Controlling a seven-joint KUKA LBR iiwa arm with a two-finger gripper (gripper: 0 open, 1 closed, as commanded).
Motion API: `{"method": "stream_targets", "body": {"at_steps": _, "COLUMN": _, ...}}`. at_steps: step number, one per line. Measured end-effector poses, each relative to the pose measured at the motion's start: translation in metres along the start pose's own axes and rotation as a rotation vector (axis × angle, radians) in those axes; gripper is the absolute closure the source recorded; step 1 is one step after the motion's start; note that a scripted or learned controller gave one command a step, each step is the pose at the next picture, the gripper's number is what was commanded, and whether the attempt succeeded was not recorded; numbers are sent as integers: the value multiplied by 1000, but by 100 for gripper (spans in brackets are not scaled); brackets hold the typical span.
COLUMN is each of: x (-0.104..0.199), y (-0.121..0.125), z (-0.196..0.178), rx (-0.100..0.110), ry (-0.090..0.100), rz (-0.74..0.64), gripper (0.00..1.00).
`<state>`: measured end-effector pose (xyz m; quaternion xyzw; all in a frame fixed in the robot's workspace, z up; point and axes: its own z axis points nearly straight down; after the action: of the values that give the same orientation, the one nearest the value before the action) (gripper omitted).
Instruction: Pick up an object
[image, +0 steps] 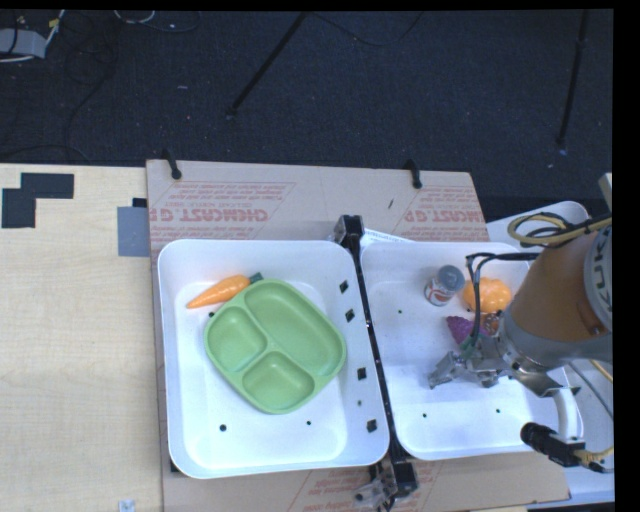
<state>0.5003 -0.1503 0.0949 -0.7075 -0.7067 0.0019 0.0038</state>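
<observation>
My hand (450, 368) hangs low in the right bin (440, 440), fingers spread and holding nothing, just below the purple piece (459, 326) beside the orange ball (487, 295); next I must close on one.

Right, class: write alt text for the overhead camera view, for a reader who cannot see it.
A grey robot arm reaches from the right into the right white bin, its gripper low over the floor beside a purple item, an orange ball and a small can. The left white bin holds a green divided tray and a toy carrot.
</observation>
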Motion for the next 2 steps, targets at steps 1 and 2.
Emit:
{"method": "stream_targets", "body": {"at_steps": 1, "x": -1, "y": 1, "z": -13, "rx": -3, "ry": 0, "rz": 6, "gripper": 100}}
{"method": "stream_targets", "body": {"at_steps": 2, "x": -5, "y": 1, "z": -76, "rx": -11, "ry": -3, "rz": -2, "gripper": 100}}
